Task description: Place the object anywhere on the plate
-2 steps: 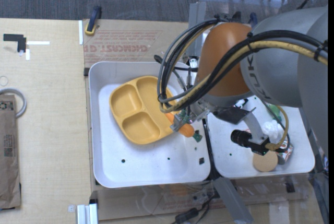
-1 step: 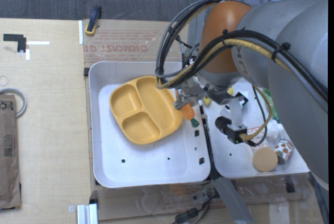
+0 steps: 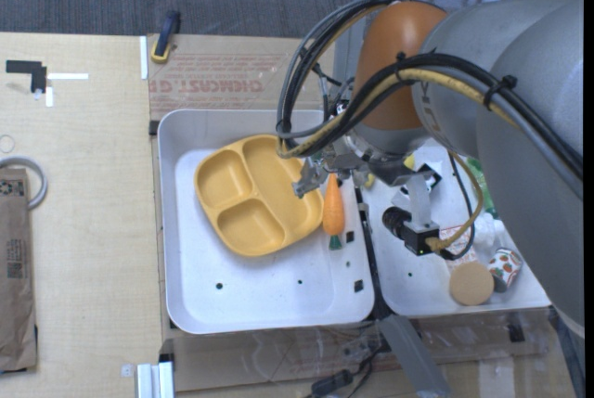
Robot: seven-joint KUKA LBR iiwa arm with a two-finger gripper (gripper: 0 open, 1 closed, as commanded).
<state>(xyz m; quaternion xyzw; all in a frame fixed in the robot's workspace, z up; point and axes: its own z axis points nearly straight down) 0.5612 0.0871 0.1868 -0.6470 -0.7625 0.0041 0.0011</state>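
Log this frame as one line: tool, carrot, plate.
tool: above plate's right edge | carrot: hanging under tool, beside plate rim | plate: yellow, left bin | placed: not yet

A yellow plate with three compartments lies flat in the left white bin, toward its upper middle, turned at a slant. An orange toy carrot with a small green tip at its lower end stands nearly upright at the plate's right rim, its lower end on the bin floor just beside that rim, its top under the pincer.
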